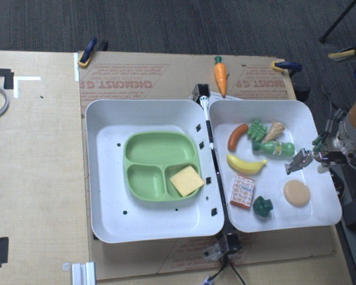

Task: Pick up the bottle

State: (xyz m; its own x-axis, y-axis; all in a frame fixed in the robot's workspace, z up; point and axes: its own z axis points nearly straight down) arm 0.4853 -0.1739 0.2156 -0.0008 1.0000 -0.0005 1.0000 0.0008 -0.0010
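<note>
bottle [277, 149]: lying flat in right bin [327, 209], next to banana [245, 164]
gripper [308, 158]: fingers spread apart, grabbing nothing, just right of bottle

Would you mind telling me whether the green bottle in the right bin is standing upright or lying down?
Lying down. The bottle rests on its side on the floor of the right bin, its length running left to right, above the banana.

Two bins are set side by side. In the left bin [101, 177] a divided tray [160, 144] is placed, with a cheese slice [186, 181] in its right compartment. In the right bin [320, 212] the bottle [277, 149] is laid behind the banana [245, 164], with the gripper [304, 159] just right of it.
</note>
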